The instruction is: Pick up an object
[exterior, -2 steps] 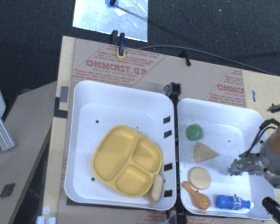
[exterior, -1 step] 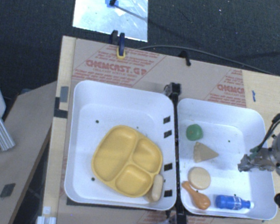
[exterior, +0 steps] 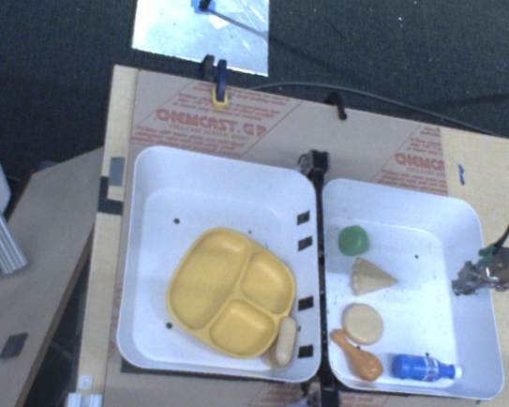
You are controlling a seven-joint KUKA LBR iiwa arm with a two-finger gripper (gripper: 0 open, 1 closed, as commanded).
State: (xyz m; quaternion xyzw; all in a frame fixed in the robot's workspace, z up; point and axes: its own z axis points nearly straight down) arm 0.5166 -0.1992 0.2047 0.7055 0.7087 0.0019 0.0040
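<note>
Rightward, gripper (exterior: 473, 278) at the right bin's (exterior: 442, 215) outer rim, finger state impossible to tell, blue bottle (exterior: 421, 368) near, below and left of it, arm entering from the right edge.

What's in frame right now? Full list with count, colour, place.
Bins: 2, white, side by side on the bench.
Divided tray: 1, yellow, left bin.
Beige roll: 1, tan, left bin, at the tray's right corner.
Ball: 1, green, right bin, top.
Wedge: 1, cream, below the ball.
Round piece: 1, beige, right bin.
Drumstick shape: 1, orange, right bin front.
Bottle: 1, blue, lying flat, right bin front.
Gripper: 1, grey, over right bin's right rim.
</note>
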